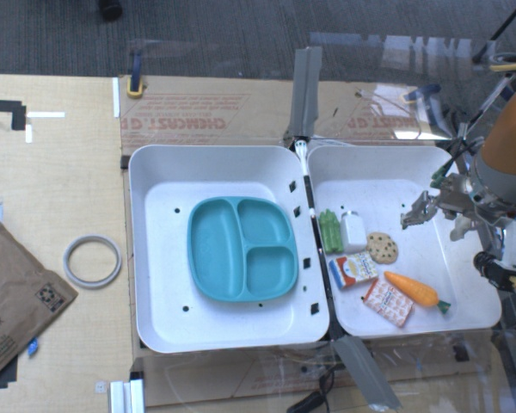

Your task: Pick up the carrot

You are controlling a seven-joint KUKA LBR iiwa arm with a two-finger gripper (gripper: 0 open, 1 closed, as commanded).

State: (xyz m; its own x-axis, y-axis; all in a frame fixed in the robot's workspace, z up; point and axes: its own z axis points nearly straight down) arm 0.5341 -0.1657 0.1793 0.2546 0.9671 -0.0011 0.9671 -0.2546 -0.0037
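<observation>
One fixed camera above the bench (52, 162), slanting down over both white bins (146, 231).

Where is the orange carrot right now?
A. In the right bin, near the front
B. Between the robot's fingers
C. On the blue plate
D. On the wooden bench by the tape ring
A. The carrot lies on the floor of the right bin near its front edge, beside a small snack packet, apart from the gripper.

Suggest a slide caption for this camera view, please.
Gripper poised above right bin, carrot lying below.
</observation>
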